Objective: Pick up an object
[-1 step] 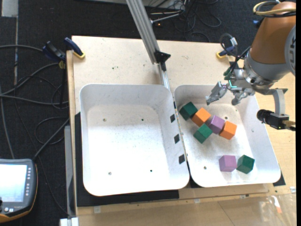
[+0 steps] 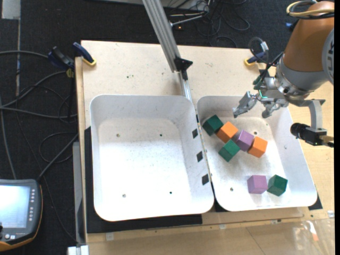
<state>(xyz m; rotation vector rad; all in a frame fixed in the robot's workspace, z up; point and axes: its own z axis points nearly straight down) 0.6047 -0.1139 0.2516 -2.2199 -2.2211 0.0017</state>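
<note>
jaws (image 2: 259, 106) hang spread wide and empty, above the orange cube (image 2: 229, 130) nearby.

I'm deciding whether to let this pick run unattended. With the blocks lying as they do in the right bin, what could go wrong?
1. Five cubes are packed in a cluster: the green cube, orange cube, purple cube, second orange cube and second green cube. Jaws descending there may hit neighbours or find no gap.
2. The gripper, jaws spread, hangs near the right white bin's far wall; a low approach could clip it.
</note>
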